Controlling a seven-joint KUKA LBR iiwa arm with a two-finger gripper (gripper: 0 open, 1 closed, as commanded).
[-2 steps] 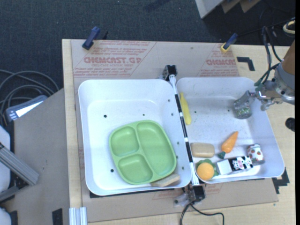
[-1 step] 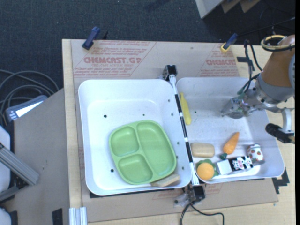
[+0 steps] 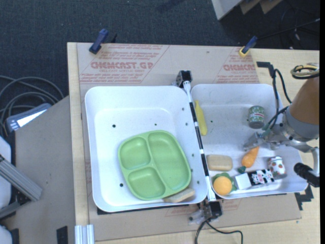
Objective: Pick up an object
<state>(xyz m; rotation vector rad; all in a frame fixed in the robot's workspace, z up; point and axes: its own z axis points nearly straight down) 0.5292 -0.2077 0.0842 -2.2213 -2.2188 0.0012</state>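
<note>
Camera view: left bin [image 3: 101,136] holds green tray [image 3: 152,164]; right bin [image 3: 223,93] holds carrot [image 3: 250,157]; jaws' state unclear.

I get an evenly lit bench, bright from overhead, with no hard shadows. Both white bins [image 3: 101,136] are close to blown out, so their walls lose detail, and the right bin [image 3: 228,98] shows soft glare. The dark floor [image 3: 51,14] stays dim and grainy. Focus is soft all over; small print on the cardboard [image 3: 122,60] reads blurry.
</note>
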